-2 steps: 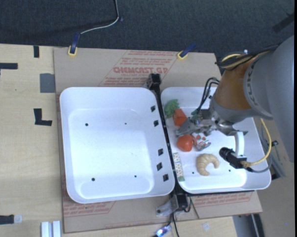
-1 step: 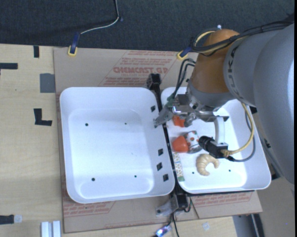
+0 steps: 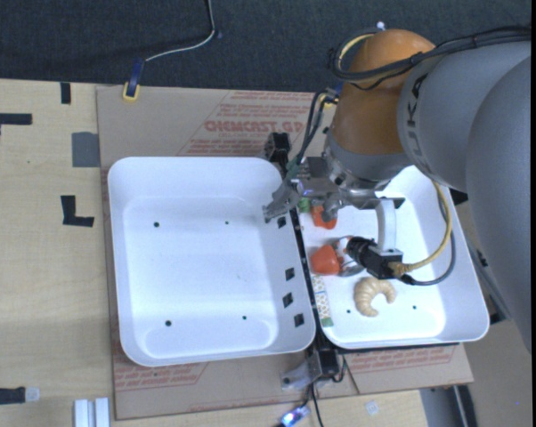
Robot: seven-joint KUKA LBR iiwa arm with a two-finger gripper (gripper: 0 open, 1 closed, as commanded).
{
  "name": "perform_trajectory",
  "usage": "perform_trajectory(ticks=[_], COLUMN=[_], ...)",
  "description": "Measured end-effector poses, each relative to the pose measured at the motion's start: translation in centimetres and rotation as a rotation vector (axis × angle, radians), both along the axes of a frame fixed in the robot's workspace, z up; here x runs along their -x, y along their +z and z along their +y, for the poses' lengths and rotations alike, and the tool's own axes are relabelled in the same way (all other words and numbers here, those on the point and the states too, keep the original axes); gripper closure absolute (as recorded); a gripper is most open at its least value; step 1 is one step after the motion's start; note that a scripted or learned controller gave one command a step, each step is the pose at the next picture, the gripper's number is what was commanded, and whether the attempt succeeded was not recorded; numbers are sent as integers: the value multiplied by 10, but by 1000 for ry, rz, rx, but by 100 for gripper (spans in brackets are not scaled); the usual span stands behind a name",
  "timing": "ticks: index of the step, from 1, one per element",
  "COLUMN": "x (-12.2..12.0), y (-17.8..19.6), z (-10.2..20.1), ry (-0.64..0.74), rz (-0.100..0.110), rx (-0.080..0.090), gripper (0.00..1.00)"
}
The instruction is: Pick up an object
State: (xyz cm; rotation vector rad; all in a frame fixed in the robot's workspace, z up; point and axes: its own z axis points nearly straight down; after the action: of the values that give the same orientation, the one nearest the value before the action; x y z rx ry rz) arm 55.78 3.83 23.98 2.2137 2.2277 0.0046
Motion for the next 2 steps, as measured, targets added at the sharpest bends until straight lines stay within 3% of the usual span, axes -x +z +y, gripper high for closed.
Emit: perform_trajectory(ticks=[1, 2], x=[24, 45], y=[32, 98], z=[43, 4], ry=[1, -6], rz=[2, 2], rx=[-1, 2], gripper=[100, 100])
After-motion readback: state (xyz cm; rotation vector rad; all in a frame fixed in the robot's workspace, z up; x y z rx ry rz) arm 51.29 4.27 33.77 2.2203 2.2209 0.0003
